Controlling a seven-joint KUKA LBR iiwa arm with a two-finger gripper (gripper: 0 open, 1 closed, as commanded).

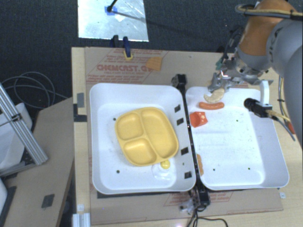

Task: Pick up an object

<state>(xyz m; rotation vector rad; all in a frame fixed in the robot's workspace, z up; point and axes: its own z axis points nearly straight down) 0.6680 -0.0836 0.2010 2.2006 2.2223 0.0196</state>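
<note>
My gripper (218,83) hangs over the far left corner of the right bin (246,174). Directly beneath it, touching or nearly touching, is a pale tan bread-like piece (214,97). An orange-red sausage (211,106) lies just in front of that piece on the bin floor. A red wedge-shaped piece (198,119) rests near the bin's left wall. Whether the tan piece is lifted off the floor is not clear from this angle.
The left bin (102,174) holds a yellow three-compartment tray (146,136) and a small fried-egg toy (163,166) in front of it. A brown item (200,164) sits against the divider between the bins. A black fitting (255,106) juts over the right bin's far right.
</note>
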